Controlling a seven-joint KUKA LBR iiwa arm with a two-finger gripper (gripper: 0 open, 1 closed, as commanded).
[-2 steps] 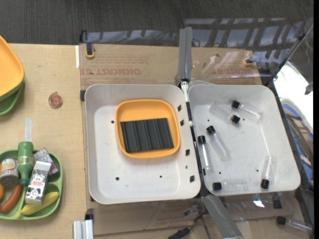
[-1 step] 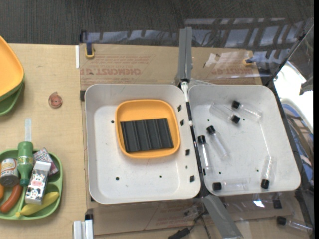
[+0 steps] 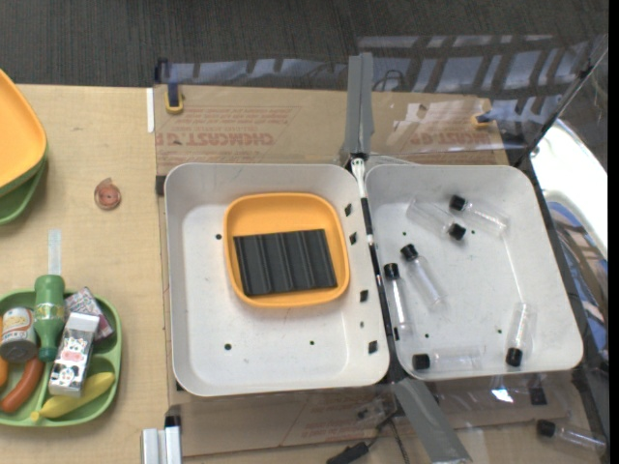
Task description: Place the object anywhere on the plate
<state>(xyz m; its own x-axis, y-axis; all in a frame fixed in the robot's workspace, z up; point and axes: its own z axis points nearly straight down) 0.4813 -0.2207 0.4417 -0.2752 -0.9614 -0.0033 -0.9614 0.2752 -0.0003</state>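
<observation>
An orange, rounded-square plate (image 3: 282,203) lies in the left white bin (image 3: 198,341), toward its back. A dark grey ribbed rectangular block (image 3: 285,262) rests flat on the plate, within its rim. The right white bin (image 3: 484,283) holds several clear tubes with black caps: one near the middle (image 3: 423,272), one along the left wall (image 3: 393,300), and others toward the back (image 3: 474,211) and the front right corner (image 3: 518,338).
On the wooden bench to the left sits a green tray (image 3: 102,390) with toy food and a small bottle. An orange dish (image 3: 17,148) lies at the far left edge, with a small pink disc (image 3: 107,194) nearby. Cardboard (image 3: 251,133) lies behind the bins.
</observation>
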